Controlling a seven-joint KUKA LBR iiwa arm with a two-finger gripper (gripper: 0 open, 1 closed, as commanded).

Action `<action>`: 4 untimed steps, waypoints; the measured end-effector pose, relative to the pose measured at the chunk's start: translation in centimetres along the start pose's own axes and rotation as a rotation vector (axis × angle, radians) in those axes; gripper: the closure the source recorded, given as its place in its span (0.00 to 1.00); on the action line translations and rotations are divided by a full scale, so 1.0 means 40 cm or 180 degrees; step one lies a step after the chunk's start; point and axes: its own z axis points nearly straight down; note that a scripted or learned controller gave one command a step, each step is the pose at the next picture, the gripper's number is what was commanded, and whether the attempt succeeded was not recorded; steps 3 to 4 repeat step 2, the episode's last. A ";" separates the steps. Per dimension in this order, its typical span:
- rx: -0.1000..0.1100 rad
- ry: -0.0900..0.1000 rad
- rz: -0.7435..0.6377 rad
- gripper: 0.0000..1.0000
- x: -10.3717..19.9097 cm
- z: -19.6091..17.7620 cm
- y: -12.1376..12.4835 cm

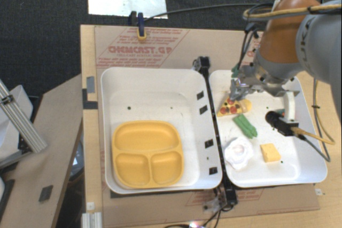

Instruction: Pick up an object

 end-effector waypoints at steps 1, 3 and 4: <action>-0.0001 0.0001 0.0001 1.00 0.131 -0.002 0.027; -0.0001 0.0002 0.0002 1.00 0.253 -0.041 0.029; -0.0001 0.0002 0.0002 1.00 0.253 -0.041 0.029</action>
